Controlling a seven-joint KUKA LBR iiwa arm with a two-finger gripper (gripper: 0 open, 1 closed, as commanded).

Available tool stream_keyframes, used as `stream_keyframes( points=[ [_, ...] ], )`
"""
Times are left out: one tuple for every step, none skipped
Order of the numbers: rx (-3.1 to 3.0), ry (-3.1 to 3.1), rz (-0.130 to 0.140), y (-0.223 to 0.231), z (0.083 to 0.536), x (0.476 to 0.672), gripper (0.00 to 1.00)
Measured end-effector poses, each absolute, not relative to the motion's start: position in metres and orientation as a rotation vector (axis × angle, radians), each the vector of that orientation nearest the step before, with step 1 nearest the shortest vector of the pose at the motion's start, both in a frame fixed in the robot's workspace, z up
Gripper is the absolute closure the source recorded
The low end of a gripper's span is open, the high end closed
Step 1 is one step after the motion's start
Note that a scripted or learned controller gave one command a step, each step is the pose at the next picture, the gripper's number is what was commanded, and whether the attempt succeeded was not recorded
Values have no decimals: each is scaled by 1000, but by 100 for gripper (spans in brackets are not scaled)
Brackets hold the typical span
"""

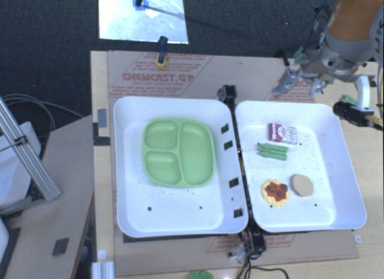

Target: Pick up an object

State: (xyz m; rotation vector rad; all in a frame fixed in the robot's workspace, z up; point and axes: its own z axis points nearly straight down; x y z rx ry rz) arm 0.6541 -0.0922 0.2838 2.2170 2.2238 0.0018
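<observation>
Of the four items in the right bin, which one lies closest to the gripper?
The red-and-white carton, at the bin's far side, nearest the gripper. The green beans, pizza toy and tan cookie lie farther.

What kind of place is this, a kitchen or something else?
Most likely a robot test bench, not a kitchen. A grey-and-orange arm reaches over two white bins. One bin holds a green plate; the other holds what look like toy foods, such as a small pizza. A taped cardboard sheet lies underneath.

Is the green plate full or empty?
Empty. The green plate lies flat in the left bin, its three sections bare; the toy foods lie in the right bin.
</observation>
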Motion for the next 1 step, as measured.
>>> stream_keyframes(
  points=[
    [2231,2226,-12,-110,162,596,0]
  ],
)
